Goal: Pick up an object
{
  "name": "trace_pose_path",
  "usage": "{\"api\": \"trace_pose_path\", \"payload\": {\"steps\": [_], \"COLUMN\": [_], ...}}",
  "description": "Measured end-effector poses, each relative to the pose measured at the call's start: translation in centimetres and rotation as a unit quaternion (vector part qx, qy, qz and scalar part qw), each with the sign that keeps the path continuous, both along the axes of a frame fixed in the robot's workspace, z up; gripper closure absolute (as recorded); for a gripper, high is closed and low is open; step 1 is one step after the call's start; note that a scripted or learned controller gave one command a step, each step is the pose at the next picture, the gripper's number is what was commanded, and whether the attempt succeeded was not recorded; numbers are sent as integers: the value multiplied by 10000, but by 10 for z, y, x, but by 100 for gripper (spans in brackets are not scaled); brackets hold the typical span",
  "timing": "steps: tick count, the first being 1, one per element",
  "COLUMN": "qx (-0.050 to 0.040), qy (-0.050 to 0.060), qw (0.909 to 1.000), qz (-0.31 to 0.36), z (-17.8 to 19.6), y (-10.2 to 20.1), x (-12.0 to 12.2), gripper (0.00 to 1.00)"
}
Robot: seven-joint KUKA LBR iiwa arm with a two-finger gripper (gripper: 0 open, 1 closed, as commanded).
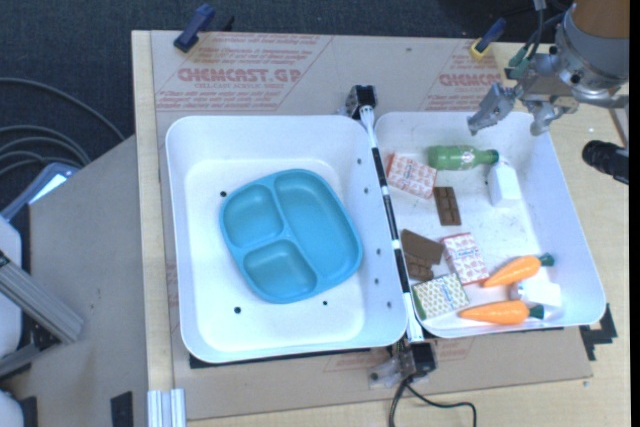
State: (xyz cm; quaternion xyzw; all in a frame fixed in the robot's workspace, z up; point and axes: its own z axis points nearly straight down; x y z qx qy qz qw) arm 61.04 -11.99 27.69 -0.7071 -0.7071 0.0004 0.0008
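Nothing is held yet; the approach step is judged to be in hand. The claw [512, 114] is seen with fingers spread wide, empty, hung over the far edge of the right bin [572, 215]. A green bottle [461, 156] is lying on its side just below and left of the claw, near but apart; it is taken as the likeliest target. A white tube [497, 184] is beside it. Two carrots [512, 270] and several packets [410, 174] are lying further toward the near end, well apart from the claw. Next, a short shift over the bottle, a descent and a closing are called for. The blue tray [289, 235] sits in the left bin [190, 215].
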Motion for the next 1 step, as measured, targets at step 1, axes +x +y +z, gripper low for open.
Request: {"api": "trace_pose_path", "payload": {"steps": [1], "qx": [4], "qy": [11], "qw": [10000], "qz": [-6], "z": [-169], "y": [-8], "x": [-46], "gripper": [0]}}
